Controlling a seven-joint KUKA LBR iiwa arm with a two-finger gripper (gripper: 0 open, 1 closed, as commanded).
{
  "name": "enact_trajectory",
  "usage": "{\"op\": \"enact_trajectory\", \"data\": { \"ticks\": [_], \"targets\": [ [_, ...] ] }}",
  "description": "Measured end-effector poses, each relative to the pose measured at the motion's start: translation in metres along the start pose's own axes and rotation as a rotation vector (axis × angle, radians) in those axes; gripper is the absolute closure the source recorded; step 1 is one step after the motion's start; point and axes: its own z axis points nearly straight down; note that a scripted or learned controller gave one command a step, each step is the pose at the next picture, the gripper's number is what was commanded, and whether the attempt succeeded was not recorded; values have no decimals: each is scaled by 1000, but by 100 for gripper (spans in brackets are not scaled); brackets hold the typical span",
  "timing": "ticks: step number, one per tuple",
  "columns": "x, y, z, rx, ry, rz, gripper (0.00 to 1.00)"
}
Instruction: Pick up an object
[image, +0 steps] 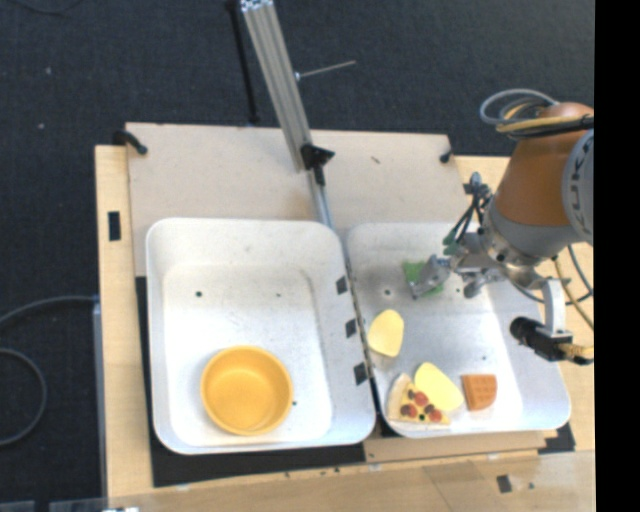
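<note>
The pincer (443, 277) hangs low over the right bin (520, 410), its fingers at a green block (416, 272); whether they clasp it I cannot tell. Nearer the front lie a pale yellow piece (386, 332), a pizza slice (428, 394) and an orange block (479, 390). The left bin (180, 240) holds a yellow bowl (246, 389).

Yellow bowl (246, 389) in left bin (170, 250), toy food (432, 392) in right bin (545, 395)

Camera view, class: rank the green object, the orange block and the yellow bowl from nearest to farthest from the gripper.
1. Green object, right bin, right at the gripper.
2. Orange block, right bin's near edge.
3. Yellow bowl, left bin.
</note>
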Motion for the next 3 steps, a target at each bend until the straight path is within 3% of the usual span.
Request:
{"op": "enact_trajectory", "data": {
  "ticks": [2,3],
  "targets": [
    [-4,0,95,1,0,0,0],
    [-5,1,82,-5,1,7,100]
  ]
}}
